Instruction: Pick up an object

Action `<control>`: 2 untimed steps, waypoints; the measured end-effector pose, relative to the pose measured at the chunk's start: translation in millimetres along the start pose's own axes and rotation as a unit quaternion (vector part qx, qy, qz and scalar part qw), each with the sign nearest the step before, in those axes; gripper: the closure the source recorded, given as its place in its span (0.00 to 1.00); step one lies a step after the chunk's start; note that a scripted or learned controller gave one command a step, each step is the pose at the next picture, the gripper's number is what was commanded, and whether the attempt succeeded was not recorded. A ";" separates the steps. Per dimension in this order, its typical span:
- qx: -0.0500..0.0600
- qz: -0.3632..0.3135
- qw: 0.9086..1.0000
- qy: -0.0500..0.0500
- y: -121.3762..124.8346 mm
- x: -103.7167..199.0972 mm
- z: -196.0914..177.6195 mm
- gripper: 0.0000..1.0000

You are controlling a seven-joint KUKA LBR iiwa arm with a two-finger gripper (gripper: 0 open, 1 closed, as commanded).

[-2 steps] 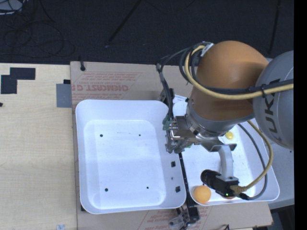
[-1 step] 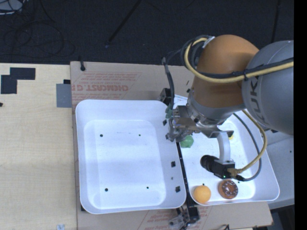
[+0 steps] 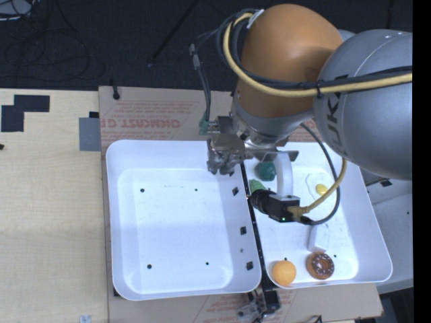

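Observation:
My gripper (image 3: 222, 159) hangs under the big orange-and-grey wrist, over the back end of the divider between the two bins. In the right bin (image 3: 367, 247) lie a teal object (image 3: 265, 171) and a small green piece (image 3: 256, 186), both just right of the gripper and partly hidden by the arm. A yellow object (image 3: 322, 189) lies further right. At that bin's front sit an orange ball (image 3: 283, 272) and a brown frosted donut (image 3: 320, 266), with a small white piece (image 3: 316, 236) behind them. I see nothing between the gripper's tips.
The left bin (image 3: 121, 234) shows a bare white floor. A black cable unit with a green light (image 3: 277, 207) hangs over the right bin beside the divider (image 3: 250, 234). Cardboard (image 3: 148, 116) lies under both bins, and wooden bench (image 3: 47, 214) stretches left.

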State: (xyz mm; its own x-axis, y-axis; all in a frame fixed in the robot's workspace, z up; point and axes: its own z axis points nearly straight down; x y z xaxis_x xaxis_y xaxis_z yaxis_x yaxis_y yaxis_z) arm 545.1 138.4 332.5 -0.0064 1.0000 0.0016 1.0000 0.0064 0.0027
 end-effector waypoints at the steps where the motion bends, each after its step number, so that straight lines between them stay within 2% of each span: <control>1: 0.006 0.002 1.000 -0.001 -72.8 1.1 15.4 1.00; 2: 0.001 0.001 1.000 -0.001 10.1 14.2 5.5 1.00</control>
State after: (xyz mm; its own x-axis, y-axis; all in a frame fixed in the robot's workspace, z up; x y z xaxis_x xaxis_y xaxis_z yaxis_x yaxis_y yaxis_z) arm 555.0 152.7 327.0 -0.0039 1.0000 -0.0014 1.0000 0.0039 0.0016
